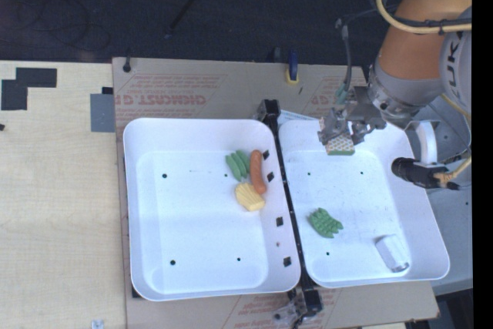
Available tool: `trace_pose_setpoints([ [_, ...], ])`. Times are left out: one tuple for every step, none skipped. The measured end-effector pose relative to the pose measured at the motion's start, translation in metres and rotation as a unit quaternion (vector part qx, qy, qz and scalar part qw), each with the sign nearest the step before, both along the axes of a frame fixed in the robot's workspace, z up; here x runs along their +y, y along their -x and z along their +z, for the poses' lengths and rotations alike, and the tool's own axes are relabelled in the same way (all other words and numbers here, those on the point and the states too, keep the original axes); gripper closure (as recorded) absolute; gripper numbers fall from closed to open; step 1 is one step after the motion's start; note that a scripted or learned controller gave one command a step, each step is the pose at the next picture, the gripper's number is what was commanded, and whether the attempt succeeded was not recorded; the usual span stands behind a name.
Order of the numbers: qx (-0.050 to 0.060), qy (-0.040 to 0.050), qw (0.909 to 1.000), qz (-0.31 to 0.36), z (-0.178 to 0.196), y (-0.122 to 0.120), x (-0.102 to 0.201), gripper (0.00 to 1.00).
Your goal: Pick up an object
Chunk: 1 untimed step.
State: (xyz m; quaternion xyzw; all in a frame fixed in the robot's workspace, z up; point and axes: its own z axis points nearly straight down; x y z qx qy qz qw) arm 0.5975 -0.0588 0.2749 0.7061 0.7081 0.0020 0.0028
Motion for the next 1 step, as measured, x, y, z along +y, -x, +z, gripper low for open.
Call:
trace_pose_setpoints([
  [0.006, -0.0010, 1.0000, 0.000, 0.0044, 0.0309, 0.0288, 1.00],
])
